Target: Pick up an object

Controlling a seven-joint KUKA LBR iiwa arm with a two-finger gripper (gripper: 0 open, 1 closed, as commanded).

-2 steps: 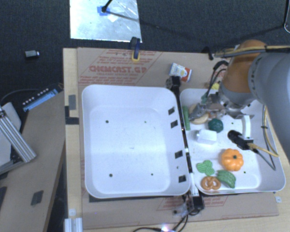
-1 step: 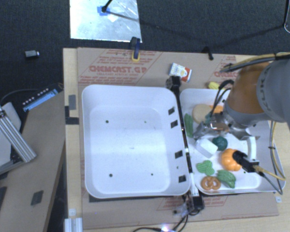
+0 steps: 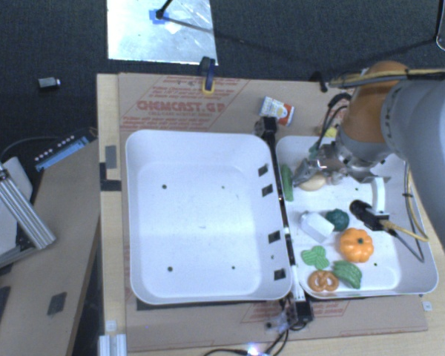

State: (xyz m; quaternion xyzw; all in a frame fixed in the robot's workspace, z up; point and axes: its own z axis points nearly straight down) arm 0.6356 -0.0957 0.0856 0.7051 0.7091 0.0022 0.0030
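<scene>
Nearest, a pretzel (image 3: pixel 323 280) lies in the right bin (image 3: pixel 423 269). Farther back, the gripper (image 3: pixel 309 175) is set over a beige object (image 3: pixel 311 183); jaw state cannot be told. A centred, square closure is advised.

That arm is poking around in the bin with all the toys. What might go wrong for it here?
The gripper is low beside a pale beige rounded object near the right white bin's left wall, so it may nudge rather than grasp it. The small orange pumpkin, dark green lump and white block sit crowded together, so a grab there could catch two.
</scene>
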